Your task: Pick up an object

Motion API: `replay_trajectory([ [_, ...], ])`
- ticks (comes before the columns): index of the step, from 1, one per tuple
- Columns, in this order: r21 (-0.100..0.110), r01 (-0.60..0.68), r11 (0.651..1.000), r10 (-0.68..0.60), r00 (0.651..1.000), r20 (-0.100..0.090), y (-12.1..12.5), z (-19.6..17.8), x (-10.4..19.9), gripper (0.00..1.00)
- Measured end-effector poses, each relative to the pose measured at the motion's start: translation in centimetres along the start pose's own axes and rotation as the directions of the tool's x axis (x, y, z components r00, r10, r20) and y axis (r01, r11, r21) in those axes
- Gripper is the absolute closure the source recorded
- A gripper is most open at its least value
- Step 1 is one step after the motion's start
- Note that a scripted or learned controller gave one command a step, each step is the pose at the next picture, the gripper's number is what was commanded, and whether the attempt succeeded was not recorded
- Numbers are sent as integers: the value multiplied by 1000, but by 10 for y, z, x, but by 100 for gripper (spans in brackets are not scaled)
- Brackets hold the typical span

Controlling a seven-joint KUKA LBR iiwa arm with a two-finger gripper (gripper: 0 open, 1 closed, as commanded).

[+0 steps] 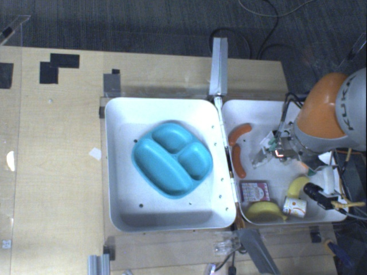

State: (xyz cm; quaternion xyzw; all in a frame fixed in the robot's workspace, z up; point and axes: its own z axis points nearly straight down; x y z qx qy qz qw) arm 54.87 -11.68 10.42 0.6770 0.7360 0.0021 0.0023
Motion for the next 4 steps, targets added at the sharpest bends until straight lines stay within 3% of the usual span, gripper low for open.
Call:
replay_trajectory([
  [1, -12, -182, 983, 182, 983, 2, -35, 14, 25, 0],
  [2, -18, -179, 984, 179, 984, -1, -32, 2, 26, 100],
  [3, -1, -142, 990, 142, 990, 1, 64, -213, 43, 100],
  [4, 3, -64, 998, 64, 998, 0, 74, -104, 46, 100],
])
